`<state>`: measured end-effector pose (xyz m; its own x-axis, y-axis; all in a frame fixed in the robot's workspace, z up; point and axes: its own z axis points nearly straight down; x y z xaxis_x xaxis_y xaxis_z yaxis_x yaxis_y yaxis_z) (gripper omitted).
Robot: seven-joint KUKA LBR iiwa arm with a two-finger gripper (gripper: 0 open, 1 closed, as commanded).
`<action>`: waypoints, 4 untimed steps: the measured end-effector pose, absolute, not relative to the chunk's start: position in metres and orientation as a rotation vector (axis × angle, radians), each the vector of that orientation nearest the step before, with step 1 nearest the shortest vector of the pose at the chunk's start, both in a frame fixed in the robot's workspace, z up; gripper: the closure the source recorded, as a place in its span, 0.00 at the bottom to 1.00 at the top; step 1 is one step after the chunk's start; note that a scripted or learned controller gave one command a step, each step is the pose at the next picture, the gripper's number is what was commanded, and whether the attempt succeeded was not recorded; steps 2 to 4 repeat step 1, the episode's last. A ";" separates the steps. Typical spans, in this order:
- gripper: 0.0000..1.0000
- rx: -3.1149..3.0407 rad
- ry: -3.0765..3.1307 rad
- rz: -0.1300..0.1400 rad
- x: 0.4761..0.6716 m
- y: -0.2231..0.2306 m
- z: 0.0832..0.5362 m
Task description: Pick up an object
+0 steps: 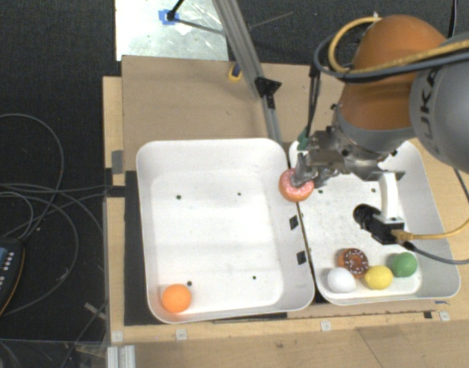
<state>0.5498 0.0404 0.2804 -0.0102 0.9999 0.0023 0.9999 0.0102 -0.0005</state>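
The claw (pixel 302 176) is at the far left corner of the right bin (pixel 434 205), very close to the wall between the two bins. A pink donut (pixel 296 187) is directly at its tip. The donut appears to sit between the fingers, so I judge that the claw is clamped on it, but the wrist covers the fingers from above and I cannot see the contact on both sides clearly. I also cannot tell if the donut is lifted or is touching the bin floor.

The relation that matters for the next move is simple: the donut is just under the claw, a little to the near side, so the move is probably straight up. The bin wall is just beside it on the left, and the donut could catch there.

Other things lie well apart from the claw. At the near edge of the right bin there are a brown donut (pixel 352 261), a white ball (pixel 341 280), a yellow ball (pixel 378 277) and a green ball (pixel 404 264), close together. An orange ball (pixel 176 298) lies in the near left corner of the left bin (pixel 211 152).
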 end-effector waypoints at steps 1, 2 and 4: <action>1.00 -2.208 -2.231 0.000 0.526 0.086 0.272; 1.00 -2.208 -2.231 0.000 0.526 0.086 0.272; 1.00 -2.208 -2.231 0.000 0.526 0.086 0.272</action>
